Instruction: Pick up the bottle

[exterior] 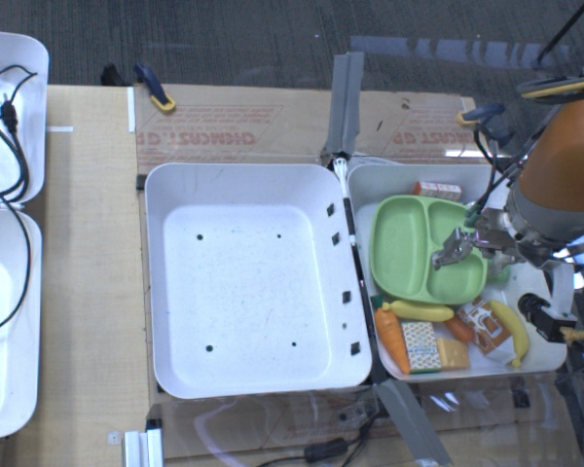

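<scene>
- The gripper (455,251) hangs low over a green plate (404,246). Its metal tip is small and blurred, so I cannot tell how far open it is, and nothing can be seen in its grasp.
- The bottle cannot be made out with any certainty. If it lies in this bin, it is probably behind the jaws, hidden under the arm (560,183).
- Directly beneath and ahead of the jaws, the plate is smooth moulded plastic, rounded, with a ridge dividing it into two shallow wells.
- Risk: closing here would probably catch the plate's ridge or rim instead of the target. The slick plastic could then tip or slide.
- Beside the jaws, toward the bin's near wall, lie a curved yellow banana (420,310), a tapered orange carrot (391,341) and a glossy printed packet (482,324).
- Risk: these sit close together, so a sweep that way could nudge or snag the wrong thing.
- Farther out, the right bin (362,188) has thin white walls.
- Well ahead of the jaws is the left bin (175,261), matte white with a few dark specks.
</scene>
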Controlling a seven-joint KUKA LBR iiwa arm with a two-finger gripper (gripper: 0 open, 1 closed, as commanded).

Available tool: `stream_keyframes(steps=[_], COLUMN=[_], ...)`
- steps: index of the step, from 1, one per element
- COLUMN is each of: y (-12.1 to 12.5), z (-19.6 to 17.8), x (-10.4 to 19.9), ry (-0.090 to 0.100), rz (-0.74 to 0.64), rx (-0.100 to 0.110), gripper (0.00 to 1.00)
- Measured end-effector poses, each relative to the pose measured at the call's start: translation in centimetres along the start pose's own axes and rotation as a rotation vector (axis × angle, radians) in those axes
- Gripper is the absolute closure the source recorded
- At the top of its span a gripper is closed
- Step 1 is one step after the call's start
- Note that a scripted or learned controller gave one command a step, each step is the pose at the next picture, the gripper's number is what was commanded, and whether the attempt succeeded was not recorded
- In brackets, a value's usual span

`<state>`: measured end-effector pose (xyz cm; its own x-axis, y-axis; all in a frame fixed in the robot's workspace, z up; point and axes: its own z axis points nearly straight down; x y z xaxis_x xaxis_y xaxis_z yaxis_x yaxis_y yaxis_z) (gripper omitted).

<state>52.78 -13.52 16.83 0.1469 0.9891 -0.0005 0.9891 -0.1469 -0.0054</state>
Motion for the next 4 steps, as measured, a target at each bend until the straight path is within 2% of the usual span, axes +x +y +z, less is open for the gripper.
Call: stream_keyframes(steps=[1,2,3,4], y=[-3.5,-3.2,-1.4,-1.5], z=[7.1,5.8,2.6,2.9], x=[-3.4,-3.6,-0.5,0.3], ry=[-0.001,-0.003,-0.011,-0.001], rz=[-0.101,-0.094,0.094,0.083], rx=[-0.021,-0.032,-0.013,-0.003], gripper=[0.0,1.0,1.0,0.0])
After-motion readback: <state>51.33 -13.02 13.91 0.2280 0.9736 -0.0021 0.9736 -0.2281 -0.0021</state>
